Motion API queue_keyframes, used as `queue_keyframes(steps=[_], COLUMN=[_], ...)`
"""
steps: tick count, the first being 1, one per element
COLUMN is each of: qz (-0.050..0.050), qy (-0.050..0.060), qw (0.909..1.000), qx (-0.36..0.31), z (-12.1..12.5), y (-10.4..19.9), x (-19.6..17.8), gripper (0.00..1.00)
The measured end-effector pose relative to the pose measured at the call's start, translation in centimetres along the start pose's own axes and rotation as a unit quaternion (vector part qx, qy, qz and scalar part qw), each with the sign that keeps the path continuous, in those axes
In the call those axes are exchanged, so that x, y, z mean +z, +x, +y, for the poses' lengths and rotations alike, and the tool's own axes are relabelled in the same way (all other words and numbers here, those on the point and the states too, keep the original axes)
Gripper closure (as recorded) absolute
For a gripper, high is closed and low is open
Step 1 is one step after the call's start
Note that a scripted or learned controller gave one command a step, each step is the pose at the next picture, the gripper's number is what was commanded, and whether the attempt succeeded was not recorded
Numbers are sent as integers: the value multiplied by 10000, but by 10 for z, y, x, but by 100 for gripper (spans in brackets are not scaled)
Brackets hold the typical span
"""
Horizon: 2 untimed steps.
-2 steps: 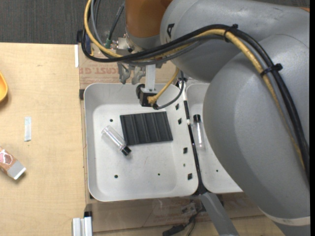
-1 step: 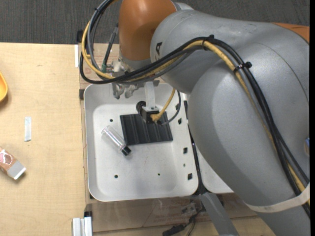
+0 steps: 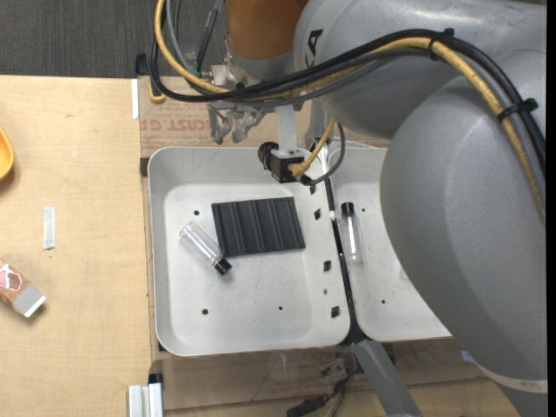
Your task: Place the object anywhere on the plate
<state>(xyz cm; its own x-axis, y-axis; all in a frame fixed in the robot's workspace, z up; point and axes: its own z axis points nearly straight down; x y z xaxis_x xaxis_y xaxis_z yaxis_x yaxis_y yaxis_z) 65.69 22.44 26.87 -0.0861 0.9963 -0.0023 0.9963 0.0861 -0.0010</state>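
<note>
**Jaws hang at the far rim while the vial lies by the plate**

Seen from the camera above the tabletop (image 3: pixel 78 146), the grey arm (image 3: pixel 469 189) sweeps in from the right and covers much of the right bin (image 3: pixel 391 320). Its orange band (image 3: pixel 261 16) sits at the top, with yellow and black cables (image 3: pixel 365 55) looped around it. The jaws hang below that band, over the far rim of the left bin (image 3: pixel 165 320), beside a cardboard edge with red print (image 3: pixel 178 125). From here I cannot tell whether the jaws are open or closed, and I see nothing held in them.

The black ribbed plate (image 3: pixel 258 227) lies flat in the left bin, nearer the camera than the jaws and almost straight below them. The clear vial (image 3: pixel 201 246) with a black cap lies on its side on the bin floor, down and to the left of the jaws, its capped end touching the plate's near left corner and the rest of it off the plate. A clear pen-like stick (image 3: pixel 349 230) lies in the right bin, down and to the right of the jaws, just past the divider.

Well to the left of the jaws, on the bare wood, sit a small grey strip (image 3: pixel 49 228), a wrapped packet (image 3: pixel 19 292) and the edge of something orange (image 3: pixel 4 156).
</note>
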Motion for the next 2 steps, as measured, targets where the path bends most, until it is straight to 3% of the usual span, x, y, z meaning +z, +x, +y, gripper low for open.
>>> queue_keyframes(steps=[1, 2], qz=[-2, -1], qy=[9, 5], qw=[9953, 9895], qx=[-965, -1444], z=[-3, -27], y=[-2, -4], x=[43, 50], gripper=[100, 100])
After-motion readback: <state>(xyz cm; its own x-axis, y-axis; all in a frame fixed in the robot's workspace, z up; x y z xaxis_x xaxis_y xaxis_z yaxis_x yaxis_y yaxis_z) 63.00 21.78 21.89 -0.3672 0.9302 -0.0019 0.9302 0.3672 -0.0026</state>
